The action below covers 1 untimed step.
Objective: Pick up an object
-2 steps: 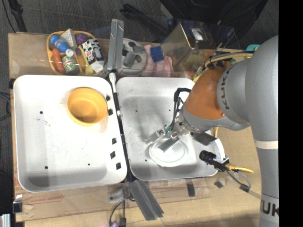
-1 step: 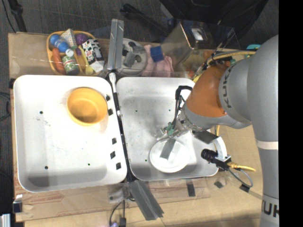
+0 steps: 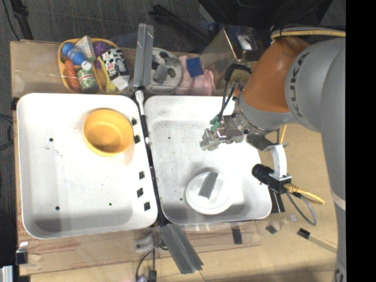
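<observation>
A yellow bowl [image 3: 107,131] sits in the left bin [image 3: 41,175], near its far right corner. In the right bin [image 3: 176,128], a white round lid or dish [image 3: 208,191] with a grey block on top lies near the front edge. My gripper [image 3: 210,138] hangs over the middle of the right bin, above and behind the white dish. Nothing shows between its fingers, and their spread is too blurred to read.
Behind the bins stands a yellow basket [image 3: 88,63] of small toys, and beside it a grey and pink heap [image 3: 176,72]. A grey divider bar [image 3: 144,57] runs between the bins. The arm's grey and orange bulk covers the right side.
</observation>
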Tool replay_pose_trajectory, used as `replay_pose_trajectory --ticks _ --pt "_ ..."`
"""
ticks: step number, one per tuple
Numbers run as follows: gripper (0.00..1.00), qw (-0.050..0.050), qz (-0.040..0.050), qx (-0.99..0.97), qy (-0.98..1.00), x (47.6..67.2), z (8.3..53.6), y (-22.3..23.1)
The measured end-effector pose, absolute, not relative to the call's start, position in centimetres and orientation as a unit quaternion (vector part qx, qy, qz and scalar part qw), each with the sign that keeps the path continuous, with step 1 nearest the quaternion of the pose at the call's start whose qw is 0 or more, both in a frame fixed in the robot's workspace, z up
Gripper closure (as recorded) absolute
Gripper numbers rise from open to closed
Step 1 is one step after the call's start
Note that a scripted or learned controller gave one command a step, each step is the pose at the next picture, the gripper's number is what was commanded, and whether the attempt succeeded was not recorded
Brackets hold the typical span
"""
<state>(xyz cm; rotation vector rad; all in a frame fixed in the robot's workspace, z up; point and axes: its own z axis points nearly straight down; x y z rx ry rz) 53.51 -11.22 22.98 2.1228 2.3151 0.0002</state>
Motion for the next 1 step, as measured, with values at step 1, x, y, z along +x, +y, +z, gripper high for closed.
replay_pose_trajectory --ticks 1 --pt "0.0 0.0 0.0 0.676 0.737 53.49 22.96 -11.22"
